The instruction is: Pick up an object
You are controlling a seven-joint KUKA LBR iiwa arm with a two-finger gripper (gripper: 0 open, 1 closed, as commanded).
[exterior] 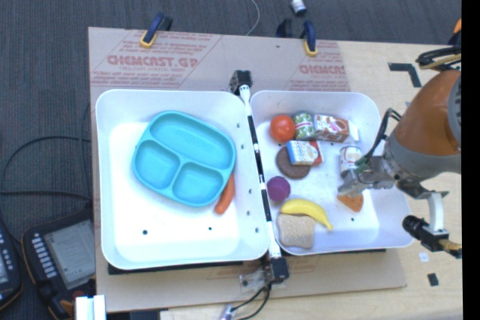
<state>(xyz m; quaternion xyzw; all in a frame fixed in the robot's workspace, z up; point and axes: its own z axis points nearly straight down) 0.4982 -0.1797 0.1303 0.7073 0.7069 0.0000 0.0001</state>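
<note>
While my gripper (352, 187) hangs over the orange wedge (350, 201) in the right bin (367, 105), I cannot tell its grip.

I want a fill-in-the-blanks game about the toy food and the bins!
1. The blue divided plate lies in the ____ bin.
2. The carrot rests against the plate's ____ side.
3. The yellow banana lies just above the slice of ____.
4. The purple ball sits in the same bin as the red ____.

Missing words: left; right; bread; tomato
</note>
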